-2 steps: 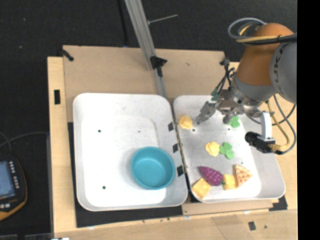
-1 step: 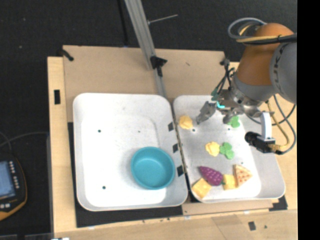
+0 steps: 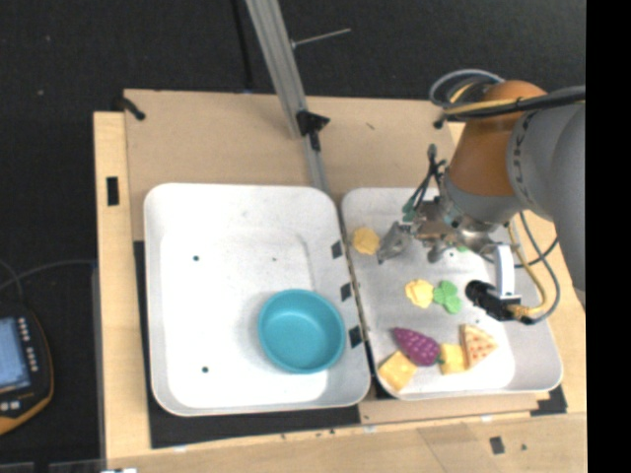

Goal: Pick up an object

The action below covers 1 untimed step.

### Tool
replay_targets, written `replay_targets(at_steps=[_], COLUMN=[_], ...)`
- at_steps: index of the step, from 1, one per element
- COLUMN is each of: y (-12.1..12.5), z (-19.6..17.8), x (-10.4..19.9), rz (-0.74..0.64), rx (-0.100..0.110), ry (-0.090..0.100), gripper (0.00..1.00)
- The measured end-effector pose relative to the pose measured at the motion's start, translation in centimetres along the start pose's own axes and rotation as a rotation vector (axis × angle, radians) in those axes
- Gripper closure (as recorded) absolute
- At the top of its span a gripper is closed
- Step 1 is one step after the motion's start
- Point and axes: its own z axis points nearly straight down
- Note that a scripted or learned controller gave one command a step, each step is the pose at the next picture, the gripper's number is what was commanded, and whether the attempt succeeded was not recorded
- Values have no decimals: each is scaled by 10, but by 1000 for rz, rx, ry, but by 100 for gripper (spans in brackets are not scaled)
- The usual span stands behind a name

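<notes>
Small toy objs are lying in the right bin (image 3: 537, 363), most of them bunched toward its 6 o'clock end. A purple grape-like piece (image 3: 417, 346) is sitting just beside a yellow block (image 3: 397, 371) at the bin's 7 o'clock corner. A pizza-slice shape (image 3: 478, 344) is lying at approx 5 o'clock, w/ a small yellow bit (image 3: 452, 359) touching its 9 o'clock side. Near the bin's centre, a pale yellow piece (image 3: 419, 292) and a green piece (image 3: 449, 296) are lying side by side, touching or nearly so. One more yellow obj (image 3: 366, 240) is lying apart from the rest at the bin's 9 o'clock edge.

The end effector (image 3: 414, 246) is hovering over the bin's 12 o'clock half, w/ its two fingers spread apart and nothing between them; one finger is pointing toward the lone yellow obj, just beside it but not touching as far as can be told. The grey arm w/ orange band (image 3: 488, 156) is reaching in from 3 o'clock.

At 9 o'clock of all this, the left bin (image 3: 197, 225) is holding a blue bowl (image 3: 301, 329) upright near its 5 o'clock corner. Both bins are resting on the tan counter (image 3: 207, 141), and a grey metal post (image 3: 281, 62) is slanting up toward 12 o'clock.
</notes>
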Motion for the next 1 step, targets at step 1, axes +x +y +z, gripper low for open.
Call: replay_targets(at_steps=[1], y=[-1], z=[50], x=[-1], rz=[1], rx=[0], ry=[0], gripper=[0])
